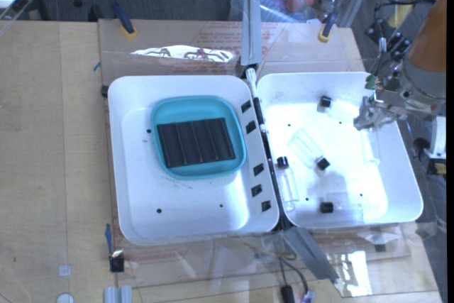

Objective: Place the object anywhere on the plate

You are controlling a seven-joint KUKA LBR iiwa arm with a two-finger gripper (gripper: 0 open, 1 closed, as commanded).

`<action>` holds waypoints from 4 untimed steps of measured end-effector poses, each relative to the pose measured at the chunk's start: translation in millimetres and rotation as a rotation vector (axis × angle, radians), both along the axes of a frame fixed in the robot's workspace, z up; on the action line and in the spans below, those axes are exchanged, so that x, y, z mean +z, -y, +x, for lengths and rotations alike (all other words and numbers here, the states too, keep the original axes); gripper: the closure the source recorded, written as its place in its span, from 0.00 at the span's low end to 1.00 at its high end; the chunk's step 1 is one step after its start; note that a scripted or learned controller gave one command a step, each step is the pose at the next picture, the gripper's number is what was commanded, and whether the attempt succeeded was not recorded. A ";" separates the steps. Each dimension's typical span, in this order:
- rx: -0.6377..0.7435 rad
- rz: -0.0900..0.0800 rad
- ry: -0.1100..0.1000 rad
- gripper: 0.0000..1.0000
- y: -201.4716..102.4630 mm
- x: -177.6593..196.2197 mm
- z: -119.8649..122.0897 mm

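The grey KUKA arm with its orange band [431, 46] enters from the right edge of the camera view, its broad orange-brown section filling the upper right corner and cut off by the frame. Below that band sits the grey metal wrist [397, 90], carrying dark cables looped above it. The two-finger gripper [363, 118] points down and to the left from the wrist, hanging low at the right side of the scene. Glare and blur hide how its fingertips stand.
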State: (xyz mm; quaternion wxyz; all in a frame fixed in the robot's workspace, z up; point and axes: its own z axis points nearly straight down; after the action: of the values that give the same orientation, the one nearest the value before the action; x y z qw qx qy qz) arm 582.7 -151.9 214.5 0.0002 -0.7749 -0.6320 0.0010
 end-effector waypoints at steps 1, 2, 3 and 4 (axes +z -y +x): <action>0.153 0.003 -0.002 1.00 -11.4 -49.1 -20.8; 0.390 0.004 -0.002 1.00 -47.0 -107.4 -16.5; 0.440 0.003 0.000 1.00 -100.4 -30.7 -63.3; 0.439 0.003 0.000 0.00 -99.6 -30.6 -63.3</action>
State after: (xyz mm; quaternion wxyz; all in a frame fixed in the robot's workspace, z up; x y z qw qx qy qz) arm 519.4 -52.3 183.9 0.0011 -0.6188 -0.7855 0.0001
